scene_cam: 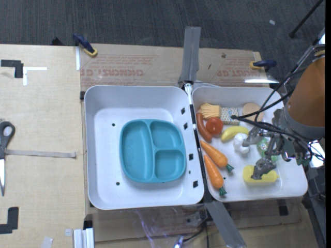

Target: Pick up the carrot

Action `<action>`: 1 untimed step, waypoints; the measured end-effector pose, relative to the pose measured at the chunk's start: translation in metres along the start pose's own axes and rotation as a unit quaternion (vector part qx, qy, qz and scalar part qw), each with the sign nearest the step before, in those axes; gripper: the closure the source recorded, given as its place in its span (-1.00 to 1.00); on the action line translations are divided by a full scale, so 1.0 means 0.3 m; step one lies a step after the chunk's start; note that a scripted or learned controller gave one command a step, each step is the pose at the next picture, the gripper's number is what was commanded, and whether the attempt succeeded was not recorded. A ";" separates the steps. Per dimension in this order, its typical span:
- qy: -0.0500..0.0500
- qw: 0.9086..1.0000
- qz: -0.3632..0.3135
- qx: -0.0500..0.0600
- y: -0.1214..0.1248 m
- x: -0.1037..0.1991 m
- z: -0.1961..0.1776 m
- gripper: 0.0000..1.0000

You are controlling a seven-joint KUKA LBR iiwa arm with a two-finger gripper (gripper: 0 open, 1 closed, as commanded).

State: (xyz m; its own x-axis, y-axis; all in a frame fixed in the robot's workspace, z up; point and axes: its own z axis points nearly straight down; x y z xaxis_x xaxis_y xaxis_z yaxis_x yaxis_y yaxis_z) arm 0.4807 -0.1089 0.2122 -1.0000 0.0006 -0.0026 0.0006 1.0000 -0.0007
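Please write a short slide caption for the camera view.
Gripper over right bin, beside two carrots.

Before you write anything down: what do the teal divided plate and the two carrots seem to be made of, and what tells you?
Teal divided plate: likely moulded plastic, smooth, uniform colour, soft sheen. Carrots: probably toy plastic or rubber, evenly bright orange with smooth surfaces and small green tips.
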 end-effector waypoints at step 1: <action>0.000 0.996 0.091 0.000 0.053 -0.134 0.293 -1.00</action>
State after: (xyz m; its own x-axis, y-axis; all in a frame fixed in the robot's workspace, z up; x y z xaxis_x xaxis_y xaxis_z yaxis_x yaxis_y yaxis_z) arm 0.5212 -0.0931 0.1244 -0.9832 0.1824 -0.0026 0.1824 0.9832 0.0001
